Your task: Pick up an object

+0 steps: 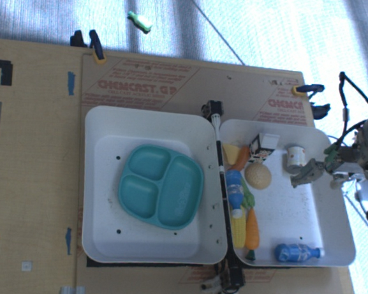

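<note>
Care with the descent is the main need now: the arm should come down straight over 1 free object, away from the bin wall. The gripper (304,173) hangs low over the right bin (331,220), beside a small grey can (294,157) and near a beige ball (257,176). Whether the jaws are apart or together, I cannot tell, and I see nothing between them. A blue bottle (297,252) lies well apart, near the front rim.
</note>
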`<state>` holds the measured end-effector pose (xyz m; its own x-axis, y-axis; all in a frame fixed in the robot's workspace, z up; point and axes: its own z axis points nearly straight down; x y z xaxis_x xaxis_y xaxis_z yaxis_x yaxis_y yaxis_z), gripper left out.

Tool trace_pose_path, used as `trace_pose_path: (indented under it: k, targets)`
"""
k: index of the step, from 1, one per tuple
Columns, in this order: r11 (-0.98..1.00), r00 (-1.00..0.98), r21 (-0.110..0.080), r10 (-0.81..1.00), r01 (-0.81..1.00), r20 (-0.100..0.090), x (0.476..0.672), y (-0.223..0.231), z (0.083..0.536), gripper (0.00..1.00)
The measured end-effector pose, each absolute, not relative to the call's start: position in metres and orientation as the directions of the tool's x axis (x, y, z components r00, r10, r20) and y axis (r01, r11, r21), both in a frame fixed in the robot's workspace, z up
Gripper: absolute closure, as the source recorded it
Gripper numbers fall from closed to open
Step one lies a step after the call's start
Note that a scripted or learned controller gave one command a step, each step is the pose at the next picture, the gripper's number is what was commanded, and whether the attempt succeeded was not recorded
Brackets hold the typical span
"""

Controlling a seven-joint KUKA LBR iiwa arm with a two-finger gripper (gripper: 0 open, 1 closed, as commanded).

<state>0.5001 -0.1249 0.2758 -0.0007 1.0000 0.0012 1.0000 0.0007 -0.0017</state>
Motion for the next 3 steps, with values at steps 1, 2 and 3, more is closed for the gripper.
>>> trace_pose_path:
  k: [1, 2, 3]
  targets:
    - [0.181, -0.181, 0.001, 0.983, 0.983, -0.002, 0.585, -0.182, 0.211, 0.0]
    - [0.201, -0.201, 0.001, 0.98, 0.98, 0.0, 0.648, -0.171, 0.102, 0.0]
    - [0.201, -0.201, 0.002, 0.98, 0.98, -0.001, 0.648, -0.171, 0.111, 1.0]
